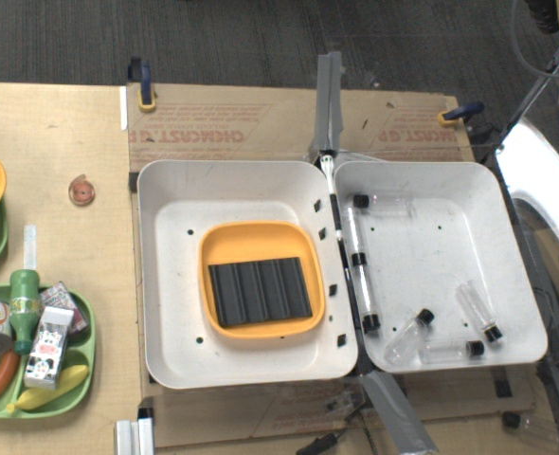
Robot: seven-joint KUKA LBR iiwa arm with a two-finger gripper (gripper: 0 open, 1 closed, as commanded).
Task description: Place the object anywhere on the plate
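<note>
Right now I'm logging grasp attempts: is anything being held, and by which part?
Nothing is seen held. The black ridged block lies on the orange plate, and the clear tubes lie loose in the right bin.

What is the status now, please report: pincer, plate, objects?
Orange plate sits in left bin, dark ribbed pad on it. Clear tubes with black caps lie in right bin. Nothing blocks the plate.

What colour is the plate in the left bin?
Orange-yellow plate, with a dark grey ribbed block lying on it; seen in the camera view.
</note>
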